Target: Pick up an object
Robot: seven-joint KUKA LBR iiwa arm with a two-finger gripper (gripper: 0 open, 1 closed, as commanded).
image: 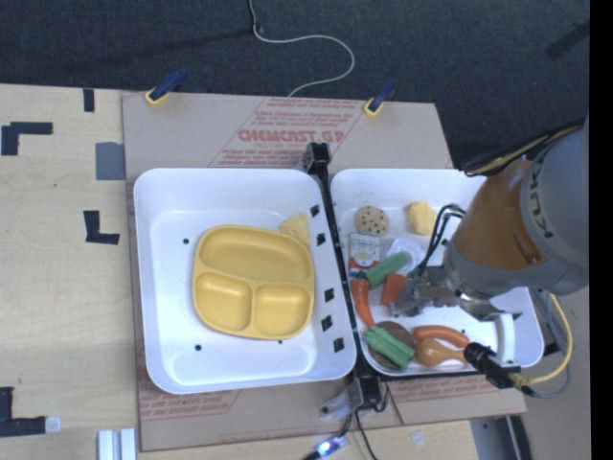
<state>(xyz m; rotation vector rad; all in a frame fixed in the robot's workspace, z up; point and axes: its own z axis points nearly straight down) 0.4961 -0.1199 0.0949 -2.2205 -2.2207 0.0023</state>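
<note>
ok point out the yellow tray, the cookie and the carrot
yellow tray (254,281), camera view, centre divider
cookie (372,220), camera view, top face
carrot (362,302), camera view, mid-body

Even, bright overhead light, soft throughout. The white bins (153,286) glare slightly, nearly washed out. Faint shadows hug the yellow tray (254,281). Mild blur overall; the dark floor (124,17) looks grainy.

My bench (57,286) carries a cardboard sheet (287,132) clamped at its far edge, with two white bins (158,286) on it.
</note>
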